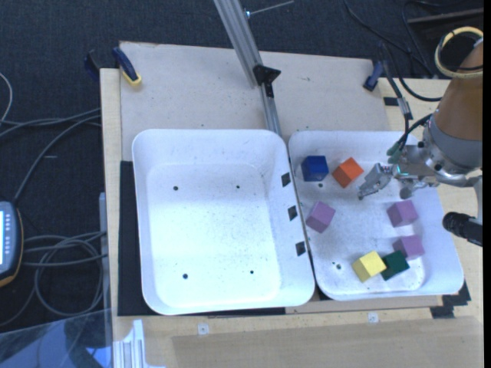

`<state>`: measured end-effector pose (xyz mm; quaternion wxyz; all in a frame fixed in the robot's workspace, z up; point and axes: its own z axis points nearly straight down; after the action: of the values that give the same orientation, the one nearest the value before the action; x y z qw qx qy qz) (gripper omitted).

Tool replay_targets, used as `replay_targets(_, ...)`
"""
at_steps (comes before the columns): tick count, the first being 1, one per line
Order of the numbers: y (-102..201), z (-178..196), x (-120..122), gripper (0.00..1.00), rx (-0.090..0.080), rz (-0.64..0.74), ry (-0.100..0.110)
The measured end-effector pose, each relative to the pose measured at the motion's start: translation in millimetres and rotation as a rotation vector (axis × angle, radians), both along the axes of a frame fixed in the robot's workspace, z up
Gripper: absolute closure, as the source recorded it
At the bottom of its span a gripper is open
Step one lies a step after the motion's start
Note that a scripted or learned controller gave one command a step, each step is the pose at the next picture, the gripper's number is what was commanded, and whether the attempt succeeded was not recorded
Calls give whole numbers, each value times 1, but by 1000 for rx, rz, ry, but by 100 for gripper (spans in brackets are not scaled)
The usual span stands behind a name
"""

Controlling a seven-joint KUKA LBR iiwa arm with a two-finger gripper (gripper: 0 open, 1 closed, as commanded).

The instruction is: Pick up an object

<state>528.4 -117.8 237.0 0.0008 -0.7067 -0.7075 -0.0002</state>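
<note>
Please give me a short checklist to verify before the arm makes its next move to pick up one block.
1. Blocks in the right bin: ok, seven.
2. Gripper over that bin: ok, right of the orange block.
3. Nothing held: cannot tell.
4. Orange block apart from the blue block: ok, small gap.
5. Yellow block free to grasp: not ok, it touches the green block.

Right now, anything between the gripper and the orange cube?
Nothing. In the camera view, only bare white floor of the right bin lies between the gripper and the orange cube.
</note>
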Motion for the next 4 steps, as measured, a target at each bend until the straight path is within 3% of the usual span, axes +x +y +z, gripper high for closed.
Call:
replay_targets(1, 0, 0, 0, 0, 0, 0, -1)
replay_targets(3, 3, -104, 17, 0, 0, 0, 5)
replay_targets(4, 5, -129, 22, 0, 4, 1, -11)
